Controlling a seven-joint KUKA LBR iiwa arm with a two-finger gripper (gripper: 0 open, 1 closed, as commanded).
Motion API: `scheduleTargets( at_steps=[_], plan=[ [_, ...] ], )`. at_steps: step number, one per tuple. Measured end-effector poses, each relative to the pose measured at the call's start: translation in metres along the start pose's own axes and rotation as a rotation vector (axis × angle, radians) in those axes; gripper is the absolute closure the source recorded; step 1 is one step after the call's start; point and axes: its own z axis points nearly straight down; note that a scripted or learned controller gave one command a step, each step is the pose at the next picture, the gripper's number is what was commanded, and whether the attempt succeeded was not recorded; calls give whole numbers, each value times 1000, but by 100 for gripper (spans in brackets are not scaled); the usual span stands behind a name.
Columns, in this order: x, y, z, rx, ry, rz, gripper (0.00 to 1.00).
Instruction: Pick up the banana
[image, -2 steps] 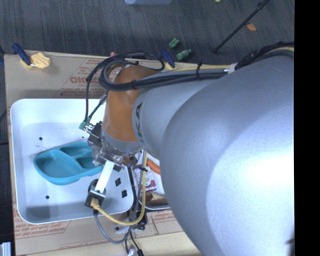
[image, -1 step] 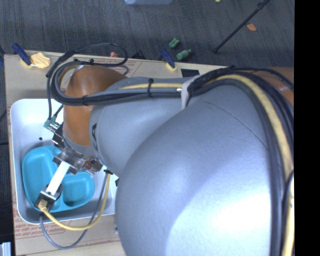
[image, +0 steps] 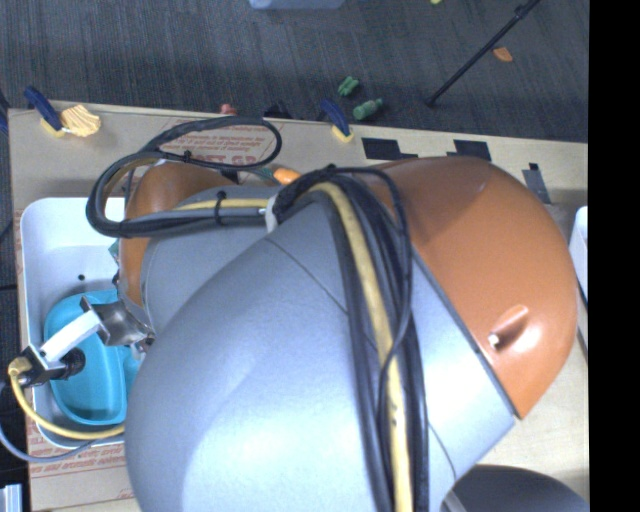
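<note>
Grey arm casing (image: 270, 390) fills the foreground, very close to the camera, with an orange band (image: 480, 270) on its right side. Black and yellow cables (image: 375, 300) run along the top of the arm and loop out to the left. Past the arm, at the left, lies a white bin (image: 40, 235) holding a blue object (image: 90, 385); a metal fitting with a white tag (image: 70, 335) sits over it. Whether the gripper is spread or pressed together cannot be told, and the banana's place cannot be made out. Farther back, the tan surface (image: 140, 125) carries small clamps (image: 45, 108). Beyond it lies dark carpet (image: 200, 50).
</note>
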Motion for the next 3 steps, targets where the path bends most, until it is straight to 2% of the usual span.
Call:
scheduleTargets(
  at_steps=[1, 2, 3],
  plan=[
    [0, 0, 0, 0, 1, 0, 0],
    [19, 71, -74, 0, 3, 81, 0],
    [1, 67, 73, 3, 4, -15, 0]
  ],
)
